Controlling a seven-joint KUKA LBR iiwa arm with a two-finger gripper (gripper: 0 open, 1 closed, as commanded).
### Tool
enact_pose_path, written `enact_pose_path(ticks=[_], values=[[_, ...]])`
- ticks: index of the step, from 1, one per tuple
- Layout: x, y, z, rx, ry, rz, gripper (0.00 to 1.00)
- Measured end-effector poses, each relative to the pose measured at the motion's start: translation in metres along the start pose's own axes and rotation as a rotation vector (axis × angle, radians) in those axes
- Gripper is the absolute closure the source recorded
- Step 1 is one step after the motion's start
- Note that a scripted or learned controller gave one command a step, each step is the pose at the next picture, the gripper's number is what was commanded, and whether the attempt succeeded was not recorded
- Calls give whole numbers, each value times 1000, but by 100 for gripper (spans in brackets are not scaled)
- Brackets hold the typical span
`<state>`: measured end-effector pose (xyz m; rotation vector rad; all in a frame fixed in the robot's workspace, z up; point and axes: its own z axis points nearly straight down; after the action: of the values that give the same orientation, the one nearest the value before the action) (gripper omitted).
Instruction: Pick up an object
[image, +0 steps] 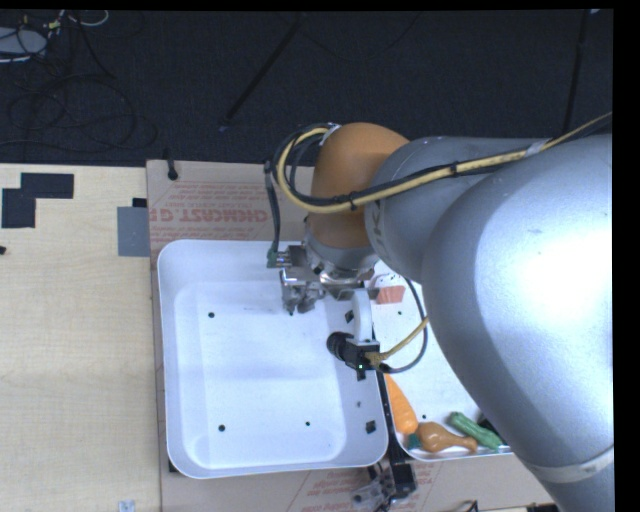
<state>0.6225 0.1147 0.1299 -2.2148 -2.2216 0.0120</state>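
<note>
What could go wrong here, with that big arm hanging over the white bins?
1. The gripper sits over the left bin, while the visible objects, an orange carrot-shaped toy, a tan piece and a green piece, lie in the right bin. A grab here might close on nothing.
2. The yellow cable loops near the wall between the bins and might snag.

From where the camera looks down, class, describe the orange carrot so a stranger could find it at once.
Start at the two white bins and take the right bin, mostly hidden under the grey arm. Along its left wall, near the front, lies the carrot, a tapered orange toy. Beside it sit a tan piece and a green piece; only the carrot is bright orange and pointed.
</note>
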Motion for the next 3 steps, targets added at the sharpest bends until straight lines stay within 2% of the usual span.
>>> enact_pose_path(ticks=[2,3], values=[[-3,0,-25,2,0,6,100],[34,16,16,-5,2,0,100]])
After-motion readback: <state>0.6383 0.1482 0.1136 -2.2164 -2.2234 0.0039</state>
